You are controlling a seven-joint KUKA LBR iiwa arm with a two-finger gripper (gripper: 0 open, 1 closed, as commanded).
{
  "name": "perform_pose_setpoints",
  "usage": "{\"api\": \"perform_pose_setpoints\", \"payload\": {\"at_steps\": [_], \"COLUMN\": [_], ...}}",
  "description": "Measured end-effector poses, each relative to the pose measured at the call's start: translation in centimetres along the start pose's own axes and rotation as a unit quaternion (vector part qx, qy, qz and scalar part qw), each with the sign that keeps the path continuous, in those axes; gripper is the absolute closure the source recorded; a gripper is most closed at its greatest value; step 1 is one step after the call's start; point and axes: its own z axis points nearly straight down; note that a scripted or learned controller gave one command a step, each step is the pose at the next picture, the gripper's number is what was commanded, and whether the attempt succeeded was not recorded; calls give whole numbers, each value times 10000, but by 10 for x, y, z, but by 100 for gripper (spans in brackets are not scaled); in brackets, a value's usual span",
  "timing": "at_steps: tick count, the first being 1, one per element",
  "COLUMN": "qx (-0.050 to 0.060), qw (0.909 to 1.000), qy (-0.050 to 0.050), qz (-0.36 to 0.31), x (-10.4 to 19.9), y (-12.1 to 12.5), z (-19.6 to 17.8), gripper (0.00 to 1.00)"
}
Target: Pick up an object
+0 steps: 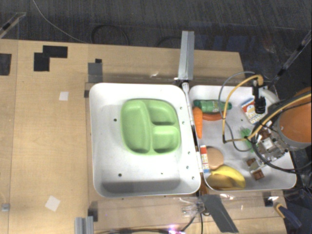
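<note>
Objects for picking lie in the right bin (287,182), crowded toward its left wall; a carrot (197,120) lies with its long axis running far to near, thick end toward the far side and tip toward the near side; just right of its far end a green bottle (210,105) lies on its side, long axis left to right, with a red-orange piece (212,116) just nearside of it; nearer along the left wall sits a tan rounded item (215,157), and beside it a slim white tube with a red band (204,159) lies far to near; a banana (226,177) rests in the near left corner, long axis roughly left to right, its curve bowing toward the far side; a small printed packet (249,110) lies toward the far right.

Arm and orange band (295,126) enter from the right, with the gripper (257,167) low over the right part of this bin among yellow and black cables (229,111); whether the fingers are open or closed I cannot tell; the banana lies just left of the gripper, apart from it, and the carrot and bottle lie well to its far left.

Left bin (105,182) holds a green divided tray (149,126), three compartments up; both bins sit on a wooden desk (44,145).
</note>
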Motion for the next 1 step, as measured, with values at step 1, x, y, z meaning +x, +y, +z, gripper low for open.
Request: {"api": "perform_pose_setpoints", "payload": {"at_steps": [1], "qx": [-20], "qw": [9977], "qy": [6], "qz": [671], "x": [-45], "y": [-25], "z": [-112], "gripper": [100]}}
